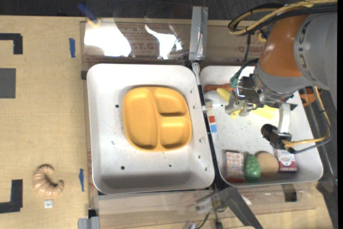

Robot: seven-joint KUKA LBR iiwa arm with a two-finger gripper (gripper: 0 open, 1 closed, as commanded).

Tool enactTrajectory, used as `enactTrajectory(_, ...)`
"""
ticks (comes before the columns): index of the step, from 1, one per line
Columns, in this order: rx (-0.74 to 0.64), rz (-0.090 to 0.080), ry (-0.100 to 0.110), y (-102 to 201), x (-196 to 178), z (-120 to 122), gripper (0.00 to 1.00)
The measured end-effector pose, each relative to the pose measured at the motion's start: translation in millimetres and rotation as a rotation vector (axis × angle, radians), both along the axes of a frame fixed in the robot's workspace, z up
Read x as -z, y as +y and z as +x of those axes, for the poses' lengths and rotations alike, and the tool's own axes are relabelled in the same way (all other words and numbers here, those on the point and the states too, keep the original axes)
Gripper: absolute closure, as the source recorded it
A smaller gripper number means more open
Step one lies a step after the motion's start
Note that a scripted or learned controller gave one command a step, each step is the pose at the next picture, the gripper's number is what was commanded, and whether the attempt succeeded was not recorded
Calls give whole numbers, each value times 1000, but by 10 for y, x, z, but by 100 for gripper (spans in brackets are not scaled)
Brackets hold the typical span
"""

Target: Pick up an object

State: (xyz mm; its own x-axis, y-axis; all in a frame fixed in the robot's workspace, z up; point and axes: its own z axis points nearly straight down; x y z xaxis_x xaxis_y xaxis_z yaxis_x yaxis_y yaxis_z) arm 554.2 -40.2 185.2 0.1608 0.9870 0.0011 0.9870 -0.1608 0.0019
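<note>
My gripper hangs over the upper left part of the right bin, under the grey arm with its orange band. Yellow pieces lie just beside it: one to its left and a flat yellow one to its right. An orange-red item lies at the bin's top left. Along the bin's front edge sit a small patterned box, a green object, a tan rounded object and a pink-purple package.
The left bin holds a yellow divided plate. A croissant-shaped toy lies on the bench at the far left. Cables loop from the arm over the right bin. A clear plastic sheet sits behind the bins.
</note>
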Motion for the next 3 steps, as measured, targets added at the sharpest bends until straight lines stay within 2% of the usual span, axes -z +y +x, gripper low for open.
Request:
enactTrajectory(1, -150, 0, 4, -25, -131, -344, 100)
enactTrajectory(2, -46, -1, 3, 197, 9, -121, 100)
enactTrajectory(3, 48, 0, 6, 55, 14, -567, 100)
